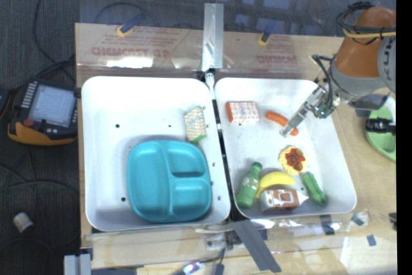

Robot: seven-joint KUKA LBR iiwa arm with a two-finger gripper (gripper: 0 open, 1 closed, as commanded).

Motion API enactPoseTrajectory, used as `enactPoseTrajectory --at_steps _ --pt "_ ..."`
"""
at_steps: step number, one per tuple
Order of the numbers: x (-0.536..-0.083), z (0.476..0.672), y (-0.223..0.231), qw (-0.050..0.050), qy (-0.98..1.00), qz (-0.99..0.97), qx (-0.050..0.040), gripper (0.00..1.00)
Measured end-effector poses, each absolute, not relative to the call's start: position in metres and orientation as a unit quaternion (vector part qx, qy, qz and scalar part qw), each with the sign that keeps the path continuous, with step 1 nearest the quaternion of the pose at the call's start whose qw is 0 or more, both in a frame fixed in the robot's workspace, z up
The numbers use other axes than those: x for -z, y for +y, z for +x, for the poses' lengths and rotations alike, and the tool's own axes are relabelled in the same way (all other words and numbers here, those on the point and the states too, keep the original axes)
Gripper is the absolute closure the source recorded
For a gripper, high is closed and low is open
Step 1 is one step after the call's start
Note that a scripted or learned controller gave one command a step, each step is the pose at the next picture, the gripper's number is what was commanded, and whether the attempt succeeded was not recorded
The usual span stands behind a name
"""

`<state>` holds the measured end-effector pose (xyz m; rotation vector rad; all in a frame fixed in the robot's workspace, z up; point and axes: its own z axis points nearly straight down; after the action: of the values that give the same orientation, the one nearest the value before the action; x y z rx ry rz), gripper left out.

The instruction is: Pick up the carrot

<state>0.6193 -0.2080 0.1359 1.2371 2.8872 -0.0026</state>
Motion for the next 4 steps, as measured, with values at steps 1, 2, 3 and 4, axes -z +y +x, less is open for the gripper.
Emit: enactPoseTrajectory --at_steps 1,2,3,4 --pt "-0.093 0.655 -0.219 0.001 0.918 0.395 -0.0003 0.0" --pt "-0.156 0.663 -0.205 0.002 0.935 0.355 0.0013 0.0" --pt "-0.09 0.63 -0.215 0.006 0.931 0.366 0.0005 0.0" --pt "-0.089 0.651 -0.224 0.005 0.977 0.213 0.0015 0.0"
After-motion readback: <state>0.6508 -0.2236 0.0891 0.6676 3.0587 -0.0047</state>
